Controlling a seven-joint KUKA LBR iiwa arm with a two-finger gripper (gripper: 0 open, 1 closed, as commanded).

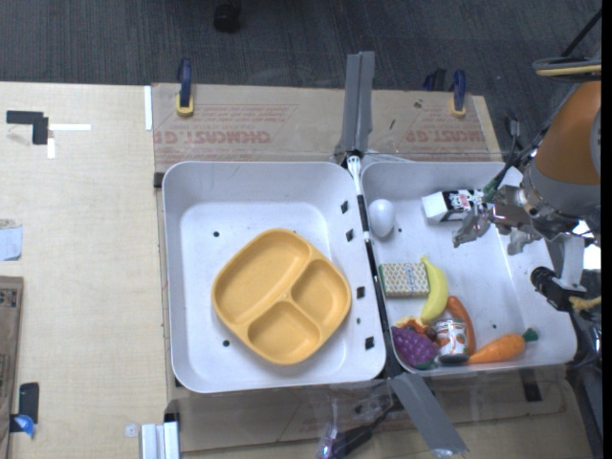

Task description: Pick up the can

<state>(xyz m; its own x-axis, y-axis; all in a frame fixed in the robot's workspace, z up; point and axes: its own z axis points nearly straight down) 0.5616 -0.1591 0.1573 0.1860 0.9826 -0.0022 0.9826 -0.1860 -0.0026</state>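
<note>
**Gripper over right bin, can untouched at near edge**

Gripper [488, 224] hangs over the right bin [497, 285], upper right part; fingers look parted, nothing between them. A small white box [449, 204] lies just left of it. The can [451, 339] stands upright, long axis vertical, at the bin's near edge between purple grapes [413, 340] and a carrot [499, 348], below a banana [435, 293]. Label red and white, print too small to read. Cardboard behind the bins carries mirrored red lettering, unclear. Yellow divided plate [280, 296] sits in the left bin [186, 275].

Yellow divided plate [280, 297] in left bin [191, 256]; banana [436, 293], carrot [499, 348] in right bin [516, 304]
</note>
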